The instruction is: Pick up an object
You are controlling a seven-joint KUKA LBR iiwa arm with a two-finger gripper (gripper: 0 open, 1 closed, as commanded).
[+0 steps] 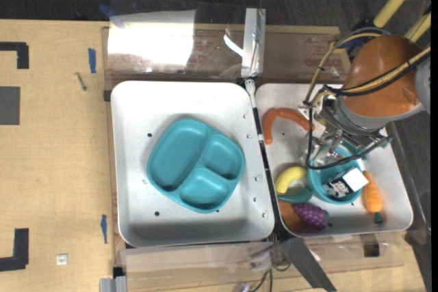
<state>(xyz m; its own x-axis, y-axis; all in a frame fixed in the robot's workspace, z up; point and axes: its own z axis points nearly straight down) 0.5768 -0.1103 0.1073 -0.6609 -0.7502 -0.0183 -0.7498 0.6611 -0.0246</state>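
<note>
My gripper (327,152) hangs low over the right bin (402,205), under the orange wrist band, just above the rim of a small teal bowl (333,193). In the bowl lies a white and black item (352,180). A yellow toy fruit (291,179) sits to the bowl's left. Purple grapes (311,215) and an orange fruit (288,213) lie at the bin's front. An orange carrot (373,197) lies to the bowl's right. A curved orange piece (282,118) rests at the back left of this bin. Cables and the wrist hide the gripper's tip.
The left bin (130,109) holds a teal divided plate (196,163). A ridge (260,147) separates the two bins. Clear plastic sheeting (178,44) stands behind the bins. The wooden bench top (48,161) spreads out to the left.
</note>
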